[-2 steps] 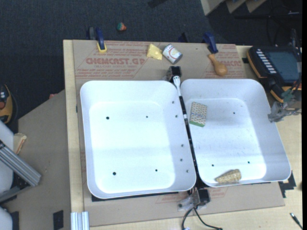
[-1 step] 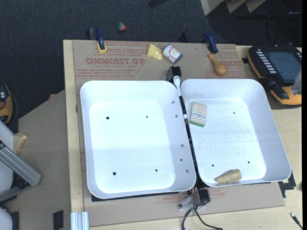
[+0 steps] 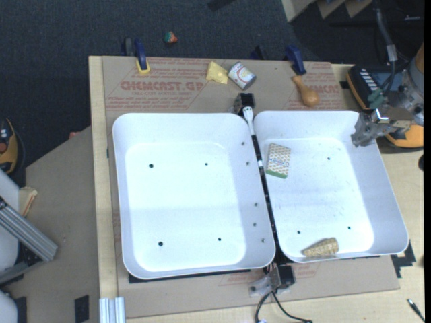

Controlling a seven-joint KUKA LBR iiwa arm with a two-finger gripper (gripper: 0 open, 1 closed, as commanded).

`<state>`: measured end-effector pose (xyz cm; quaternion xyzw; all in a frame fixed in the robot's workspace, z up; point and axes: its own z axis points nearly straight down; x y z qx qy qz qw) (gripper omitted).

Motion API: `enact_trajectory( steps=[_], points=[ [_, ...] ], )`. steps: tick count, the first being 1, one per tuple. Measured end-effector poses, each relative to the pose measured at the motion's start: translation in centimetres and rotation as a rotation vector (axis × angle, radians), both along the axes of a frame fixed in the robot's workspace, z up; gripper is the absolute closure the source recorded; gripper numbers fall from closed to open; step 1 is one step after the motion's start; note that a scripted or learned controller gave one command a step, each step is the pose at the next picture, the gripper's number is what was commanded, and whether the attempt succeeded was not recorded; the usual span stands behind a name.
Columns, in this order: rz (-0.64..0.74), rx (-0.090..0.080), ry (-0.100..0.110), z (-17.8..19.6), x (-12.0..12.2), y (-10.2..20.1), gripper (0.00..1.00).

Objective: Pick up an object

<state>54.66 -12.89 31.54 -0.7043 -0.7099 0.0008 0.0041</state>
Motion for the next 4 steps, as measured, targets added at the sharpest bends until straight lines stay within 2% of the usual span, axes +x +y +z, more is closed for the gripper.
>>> enact_trajectory(
  steps=[1, 2, 3, 4],
  points=[
    [0.001, 0.0, 0.003, -8.6, -1.0, 8.4, 1.0],
    [0.002, -0.003, -0.023, 2.0, 3.8, 14.5, 1.0],
    [-0.001, -0.002, -0.022, 12.5, 4.0, 18.8, 1.0],
    [0.0, -0.004, 0.005, 1.6, 1.4, 26.4, 1.0]
  ],
)
